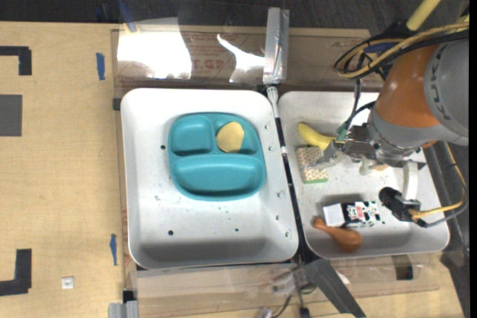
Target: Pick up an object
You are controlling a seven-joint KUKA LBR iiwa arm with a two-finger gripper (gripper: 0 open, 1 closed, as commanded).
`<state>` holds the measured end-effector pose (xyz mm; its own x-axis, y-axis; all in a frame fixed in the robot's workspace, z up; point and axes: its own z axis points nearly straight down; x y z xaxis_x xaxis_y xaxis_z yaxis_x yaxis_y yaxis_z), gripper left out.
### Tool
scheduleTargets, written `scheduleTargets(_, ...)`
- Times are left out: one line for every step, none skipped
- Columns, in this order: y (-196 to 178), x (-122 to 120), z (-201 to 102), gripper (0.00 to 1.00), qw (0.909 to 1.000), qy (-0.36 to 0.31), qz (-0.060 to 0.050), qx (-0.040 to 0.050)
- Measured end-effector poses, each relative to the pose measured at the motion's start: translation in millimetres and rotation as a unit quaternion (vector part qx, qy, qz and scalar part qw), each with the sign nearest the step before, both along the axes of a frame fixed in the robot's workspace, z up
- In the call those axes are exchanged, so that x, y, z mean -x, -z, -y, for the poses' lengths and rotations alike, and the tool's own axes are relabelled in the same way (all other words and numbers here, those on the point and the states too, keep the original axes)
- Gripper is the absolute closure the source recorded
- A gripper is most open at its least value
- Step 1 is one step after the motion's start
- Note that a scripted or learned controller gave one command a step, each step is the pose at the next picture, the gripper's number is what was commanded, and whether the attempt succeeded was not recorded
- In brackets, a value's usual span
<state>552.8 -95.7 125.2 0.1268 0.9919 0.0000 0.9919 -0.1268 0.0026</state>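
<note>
Two white bins (141, 234) on worktop; tool (328, 151) low in right bin, touching checkered sponge (313, 164) beside banana (313, 135). Cannot tell tool state.

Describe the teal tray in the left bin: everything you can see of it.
The tray is a teal, rounded-rectangle dish that looks like smooth plastic. It has three compartments: two small ones along the far side and one wide one along the near side. It lies flat and upright around the middle of the left bin, resting on the bin floor and clear of the walls. A yellow ball sits in the far right compartment. Nothing else touches it.
</note>
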Motion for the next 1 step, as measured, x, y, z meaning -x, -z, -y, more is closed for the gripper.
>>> scheduleTargets(31.0,-74.4,0.9,0.00,0.9965,-0.084,0.007,0.0012)
